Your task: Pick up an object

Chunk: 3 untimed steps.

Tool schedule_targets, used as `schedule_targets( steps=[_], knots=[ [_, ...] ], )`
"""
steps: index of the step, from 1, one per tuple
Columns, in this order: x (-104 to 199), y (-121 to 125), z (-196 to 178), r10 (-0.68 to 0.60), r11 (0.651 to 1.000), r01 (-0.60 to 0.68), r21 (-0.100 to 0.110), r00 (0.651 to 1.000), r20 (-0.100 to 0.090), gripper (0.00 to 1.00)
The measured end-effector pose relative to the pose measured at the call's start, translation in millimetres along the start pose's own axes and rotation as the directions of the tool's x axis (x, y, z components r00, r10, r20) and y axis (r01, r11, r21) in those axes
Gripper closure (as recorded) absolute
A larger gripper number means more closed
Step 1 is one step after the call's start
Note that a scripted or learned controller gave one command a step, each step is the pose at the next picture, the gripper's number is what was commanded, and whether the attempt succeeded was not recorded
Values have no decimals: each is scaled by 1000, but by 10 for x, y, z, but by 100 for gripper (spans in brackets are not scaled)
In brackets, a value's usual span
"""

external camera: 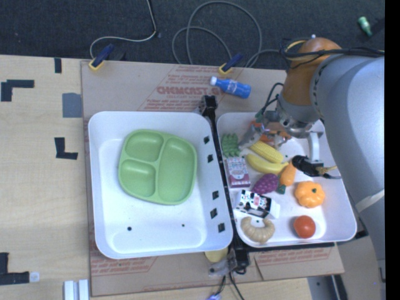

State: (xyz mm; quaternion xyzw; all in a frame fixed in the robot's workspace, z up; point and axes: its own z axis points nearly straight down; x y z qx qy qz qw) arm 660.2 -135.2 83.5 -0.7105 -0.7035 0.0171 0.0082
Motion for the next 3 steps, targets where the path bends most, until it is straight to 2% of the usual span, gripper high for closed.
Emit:
schedule_targets(
  steps=[1,2,3],
  knots=[
    [151,4,-2,0,1000,0,-2,1000,-1,0],
    [99,18,0,-6,1000,6,0,1000,-19,0],
    [94,19,2,-7,1000,7,1,1000,-19,0]
  ],
)
